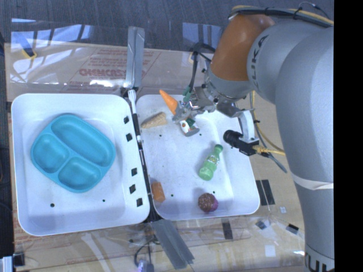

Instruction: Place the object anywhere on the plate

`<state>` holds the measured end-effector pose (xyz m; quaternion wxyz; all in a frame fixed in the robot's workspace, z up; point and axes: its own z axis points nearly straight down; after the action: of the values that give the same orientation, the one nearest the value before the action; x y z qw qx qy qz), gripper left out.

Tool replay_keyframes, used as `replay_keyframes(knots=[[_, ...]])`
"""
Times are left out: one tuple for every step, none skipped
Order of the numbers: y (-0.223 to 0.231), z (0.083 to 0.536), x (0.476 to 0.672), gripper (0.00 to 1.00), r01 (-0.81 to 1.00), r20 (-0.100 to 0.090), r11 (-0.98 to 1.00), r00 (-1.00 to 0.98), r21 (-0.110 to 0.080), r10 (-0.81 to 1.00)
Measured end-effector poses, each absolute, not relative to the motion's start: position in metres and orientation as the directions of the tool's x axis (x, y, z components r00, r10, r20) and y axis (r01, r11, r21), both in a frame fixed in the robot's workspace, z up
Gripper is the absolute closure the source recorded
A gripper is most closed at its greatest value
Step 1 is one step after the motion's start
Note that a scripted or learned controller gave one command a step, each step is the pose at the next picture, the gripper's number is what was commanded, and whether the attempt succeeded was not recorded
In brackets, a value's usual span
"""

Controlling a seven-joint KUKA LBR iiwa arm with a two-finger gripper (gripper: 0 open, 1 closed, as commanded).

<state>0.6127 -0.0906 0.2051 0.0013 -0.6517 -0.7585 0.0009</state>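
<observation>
Overhead, the hand (188, 118) hangs low in the right bin (238, 205), near its far edge, and I cannot tell how it is set. Just beside it, toward the far left corner of that bin, lies a carrot (168, 101), its tip pointing at the far rim. A bread piece (153, 119) lies left of the hand, close to the bin's left wall. None of these can be seen inside the hand.

A green bottle (210, 162) lies tilted in the middle of the right bin, well nearer the front than the hand. A dark red ball (207, 202) sits by the front rim, and a small brown block (158, 191) rests against the left wall near the front corner.

The arm (283, 67) comes in over the right bin's far right corner, its orange band (241, 41) above the wrist, the wrist bent down toward the bin floor.

The plate (72, 152), blue with three compartments, lies in the left bin (22, 208), toward its left side and apart from all walls. White floor shows around it. The two bins meet at a raised double wall between hand and plate.
</observation>
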Motion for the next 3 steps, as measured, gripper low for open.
replay_keyframes(knots=[[-0.011,0.208,0.601,1.0,0.998,0.001,0.07,-0.07,-0.006,0.998],[0.06,0.19,0.581,1.0,0.998,-0.001,0.064,-0.064,-0.006,0.998],[0.06,0.191,0.582,0.0,0.998,-0.001,0.063,-0.063,-0.006,0.998]])
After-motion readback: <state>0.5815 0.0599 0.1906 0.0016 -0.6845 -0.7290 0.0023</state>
